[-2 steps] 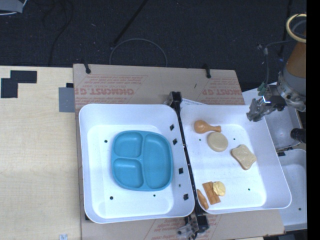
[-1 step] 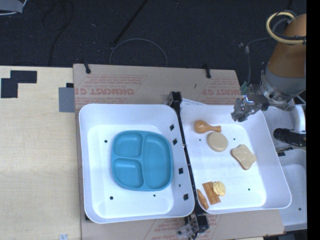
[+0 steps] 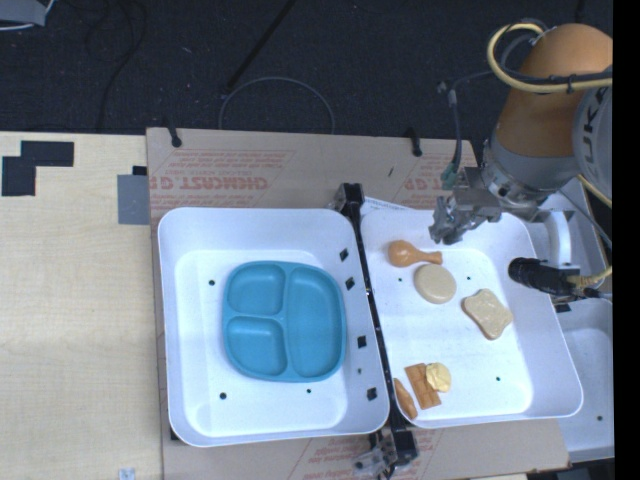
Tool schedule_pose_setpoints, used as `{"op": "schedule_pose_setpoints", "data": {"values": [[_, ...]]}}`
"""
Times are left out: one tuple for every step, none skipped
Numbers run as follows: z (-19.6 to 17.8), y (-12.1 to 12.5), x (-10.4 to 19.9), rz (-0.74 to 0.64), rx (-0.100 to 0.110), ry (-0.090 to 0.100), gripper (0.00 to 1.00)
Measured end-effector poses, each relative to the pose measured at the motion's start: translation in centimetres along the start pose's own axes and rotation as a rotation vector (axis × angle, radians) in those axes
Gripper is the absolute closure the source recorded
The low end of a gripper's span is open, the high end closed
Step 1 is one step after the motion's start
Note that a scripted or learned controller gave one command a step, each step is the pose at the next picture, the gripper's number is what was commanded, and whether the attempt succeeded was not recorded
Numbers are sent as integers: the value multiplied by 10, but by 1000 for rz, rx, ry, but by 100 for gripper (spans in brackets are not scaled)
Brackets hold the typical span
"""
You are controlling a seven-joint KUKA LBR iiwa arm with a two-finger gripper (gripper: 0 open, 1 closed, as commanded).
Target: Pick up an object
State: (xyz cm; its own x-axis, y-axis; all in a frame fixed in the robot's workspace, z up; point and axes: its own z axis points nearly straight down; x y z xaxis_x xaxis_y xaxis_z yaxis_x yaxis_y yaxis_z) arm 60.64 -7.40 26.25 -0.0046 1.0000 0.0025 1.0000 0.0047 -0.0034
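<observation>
Camera view, landmark: right bin (image 3: 520, 393), the one of 2 white bins on the arm's side.
Gripper (image 3: 447, 230): hangs over the far left part of the right bin, above and just beyond the drumstick; nothing seen between its tips. Spread or pressed together: cannot tell, the tips are too dark and small.
Nearest candidate: toy chicken drumstick (image 3: 412, 254), lying flat in the far left part of the right bin, knob end toward the divider.
Handling, judged: light, stiff plastic, smooth and likely to slip; take it across the narrow shaft, not the rounded knob.
Other candidates: round beige cookie (image 3: 435, 284) just nearer than the drumstick; bread slice (image 3: 487, 313) toward the right wall; small pile of toy food (image 3: 424, 383) at the near left.
Obstructions: cookie sits close to the drumstick shaft, so a wide approach may nudge it; far bin wall lies near.
Left bin (image 3: 190, 243): holds 1 blue divided plate (image 3: 283, 320), well apart from the gripper.
</observation>
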Motion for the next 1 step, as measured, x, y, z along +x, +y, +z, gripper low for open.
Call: {"op": "schedule_pose_setpoints", "data": {"values": [[12,-12,60,0,2,0,100]]}}
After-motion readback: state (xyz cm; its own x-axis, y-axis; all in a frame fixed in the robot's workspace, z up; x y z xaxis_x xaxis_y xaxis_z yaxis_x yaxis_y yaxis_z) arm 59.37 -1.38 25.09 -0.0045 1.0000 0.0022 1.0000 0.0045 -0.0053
